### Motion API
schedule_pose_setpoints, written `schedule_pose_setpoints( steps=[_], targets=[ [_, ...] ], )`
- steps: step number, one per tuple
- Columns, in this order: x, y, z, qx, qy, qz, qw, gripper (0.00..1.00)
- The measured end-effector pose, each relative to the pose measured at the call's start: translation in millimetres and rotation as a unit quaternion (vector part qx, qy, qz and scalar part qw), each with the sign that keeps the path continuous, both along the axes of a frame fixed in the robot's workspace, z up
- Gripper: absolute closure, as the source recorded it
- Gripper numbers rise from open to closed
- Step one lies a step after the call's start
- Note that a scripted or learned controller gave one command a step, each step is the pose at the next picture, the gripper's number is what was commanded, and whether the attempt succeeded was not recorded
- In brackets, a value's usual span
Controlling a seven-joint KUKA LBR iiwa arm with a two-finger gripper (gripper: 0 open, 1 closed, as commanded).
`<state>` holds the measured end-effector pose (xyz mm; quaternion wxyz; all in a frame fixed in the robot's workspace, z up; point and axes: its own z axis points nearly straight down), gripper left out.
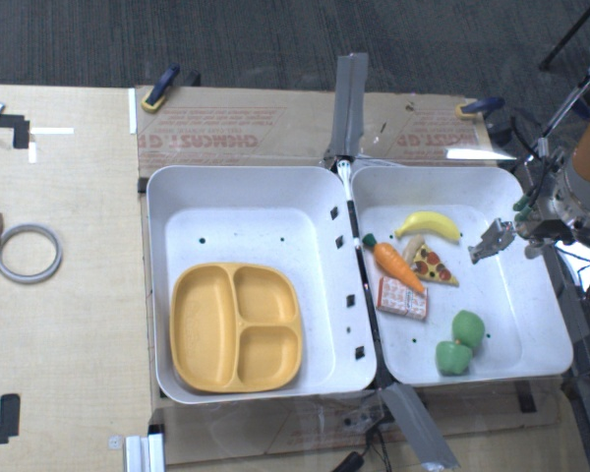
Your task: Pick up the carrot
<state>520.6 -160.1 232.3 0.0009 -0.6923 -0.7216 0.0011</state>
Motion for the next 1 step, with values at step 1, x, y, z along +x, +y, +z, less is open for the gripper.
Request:
schedule_pose_setpoints(
  steps=[1],
  targets=[
    [44.0,57.0,-20.7,-0.0001,-0.001,0.108,0.9941,0.00]
  ],
)
